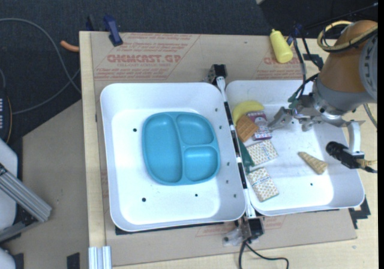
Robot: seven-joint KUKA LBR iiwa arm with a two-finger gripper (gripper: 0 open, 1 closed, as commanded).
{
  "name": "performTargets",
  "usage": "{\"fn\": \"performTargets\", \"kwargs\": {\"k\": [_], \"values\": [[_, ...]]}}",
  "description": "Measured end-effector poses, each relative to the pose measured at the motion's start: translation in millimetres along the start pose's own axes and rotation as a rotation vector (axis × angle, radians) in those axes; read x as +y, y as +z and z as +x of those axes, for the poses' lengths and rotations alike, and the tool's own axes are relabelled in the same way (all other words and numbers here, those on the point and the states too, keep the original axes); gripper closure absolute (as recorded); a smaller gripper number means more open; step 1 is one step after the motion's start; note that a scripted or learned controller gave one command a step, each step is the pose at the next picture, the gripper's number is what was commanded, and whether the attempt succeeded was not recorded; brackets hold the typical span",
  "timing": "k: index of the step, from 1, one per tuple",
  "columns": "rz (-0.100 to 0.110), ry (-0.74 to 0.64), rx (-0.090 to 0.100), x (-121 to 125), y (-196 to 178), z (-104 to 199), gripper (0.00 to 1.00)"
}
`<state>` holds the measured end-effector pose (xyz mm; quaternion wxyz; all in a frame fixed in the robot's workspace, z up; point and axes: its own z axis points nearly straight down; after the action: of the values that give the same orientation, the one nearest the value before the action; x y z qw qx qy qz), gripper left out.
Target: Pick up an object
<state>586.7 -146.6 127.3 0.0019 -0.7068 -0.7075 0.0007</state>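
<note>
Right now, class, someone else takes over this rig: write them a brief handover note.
Gripper: over the right bin, above its upper middle, nothing seen between its fingers.
Right bin holds a yellow item, a small packet, two crackers and a cone.
Left bin holds a blue tray.
Done: nothing lifted.
Left: grasp one object, perhaps the packet nearest the gripper, and raise it.

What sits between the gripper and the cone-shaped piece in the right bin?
Nothing visible does. The gripper is over the upper part of the right bin, and the cone-shaped piece lies alone on bare white floor below it. The two cracker packets sit further left, off that line.
</note>
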Motion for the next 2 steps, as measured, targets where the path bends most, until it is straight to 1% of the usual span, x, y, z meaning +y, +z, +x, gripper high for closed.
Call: {"fn": "performTargets", "kwargs": {"k": [1,2], "values": [[-0.017,0.002,-0.004,-23,38,43,0.00],[-0.004,0.000,-0.002,16,43,53,0.00]]}}
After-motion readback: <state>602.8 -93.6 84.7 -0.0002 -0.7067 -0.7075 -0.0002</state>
